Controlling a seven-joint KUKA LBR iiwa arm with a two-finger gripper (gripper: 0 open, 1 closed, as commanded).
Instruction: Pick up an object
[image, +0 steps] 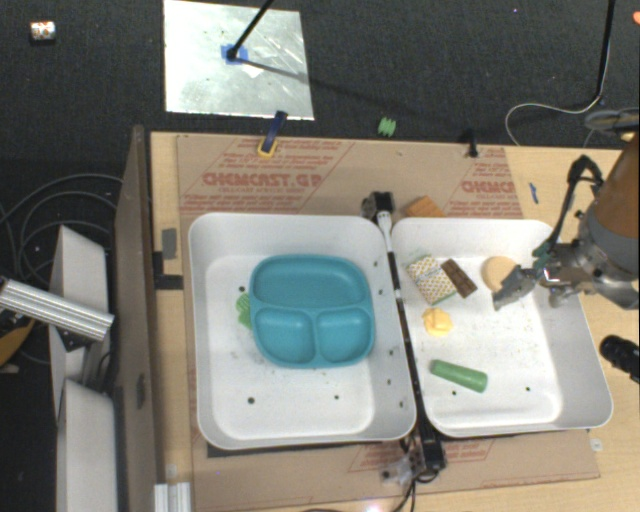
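The right bin holds a tan round piece, a speckled block with a brown bar beside it, a small yellow piece and a green cylinder. My gripper hangs over the right bin's upper right part, just right of and slightly below the tan round piece. Nothing shows between its fingertips.
The left bin holds a blue divided tray with a small green thing at its left edge. An orange block lies on the cardboard behind the bins. The grey arm comes in from the right.
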